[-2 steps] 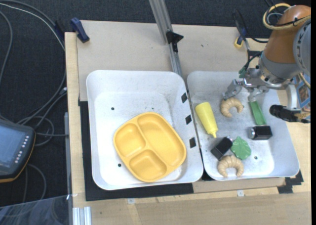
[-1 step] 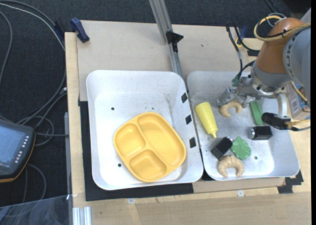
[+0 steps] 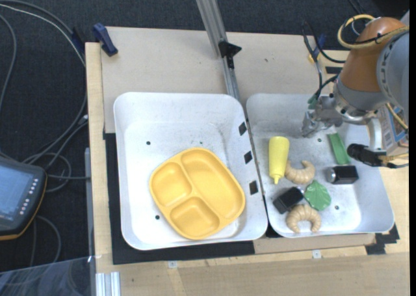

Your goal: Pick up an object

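White plastic forms both shallow bins: two are counted, a left bin point(image 3: 130, 119) and a right bin point(image 3: 279, 109), set side by side on the bench. One yellow divided tray point(image 3: 196, 192) with three compartments is seen in the left bin, lying flat toward its near side.

Seven loose things are counted in the right bin. One yellow bottle point(image 3: 278, 157) is laid near the bin's left wall, its long axis running almost straight up and down the view, with the narrow end pointed toward the near edge. Two croissants are present: one point(image 3: 301, 173) just beside the bottle's lower end, the other point(image 3: 305, 217) at the near edge, curved with its tips turned downward. One green leaf-shaped piece point(image 3: 318, 195) is placed between them. Two black blocks are counted, one point(image 3: 288, 199) left of the leaf and one point(image 3: 344, 174) to the right. One green stick point(image 3: 337, 148) is laid at a slight slant, its long axis running from far to near.

The gripper point(image 3: 314, 125) is positioned low over the far part of the right bin (under the orange-banded wrist), near the bottle and the green stick; whether it is wide or narrow cannot be told, and nothing is seen held in it.
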`<move>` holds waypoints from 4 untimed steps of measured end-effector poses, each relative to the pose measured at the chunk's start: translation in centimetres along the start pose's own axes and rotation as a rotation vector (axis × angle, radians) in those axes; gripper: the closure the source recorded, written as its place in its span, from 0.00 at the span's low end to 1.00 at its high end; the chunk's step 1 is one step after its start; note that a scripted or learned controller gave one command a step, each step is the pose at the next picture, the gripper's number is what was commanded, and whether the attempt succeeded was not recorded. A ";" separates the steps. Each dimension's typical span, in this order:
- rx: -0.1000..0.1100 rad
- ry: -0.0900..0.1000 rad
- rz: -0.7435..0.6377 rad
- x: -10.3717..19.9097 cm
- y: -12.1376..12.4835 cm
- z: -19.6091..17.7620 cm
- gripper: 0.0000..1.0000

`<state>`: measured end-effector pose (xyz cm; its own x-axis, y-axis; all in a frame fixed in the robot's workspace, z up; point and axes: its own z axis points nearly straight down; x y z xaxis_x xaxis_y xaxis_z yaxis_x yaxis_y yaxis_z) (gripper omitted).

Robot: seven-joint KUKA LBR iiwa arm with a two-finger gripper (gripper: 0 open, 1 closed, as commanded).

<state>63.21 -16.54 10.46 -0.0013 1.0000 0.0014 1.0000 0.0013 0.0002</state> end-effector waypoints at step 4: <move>0.003 0.002 -0.005 6.8 1.5 -11.4 1.00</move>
<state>64.73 -9.73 21.85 -0.0063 1.0000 0.0033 1.0000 0.0063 -0.0030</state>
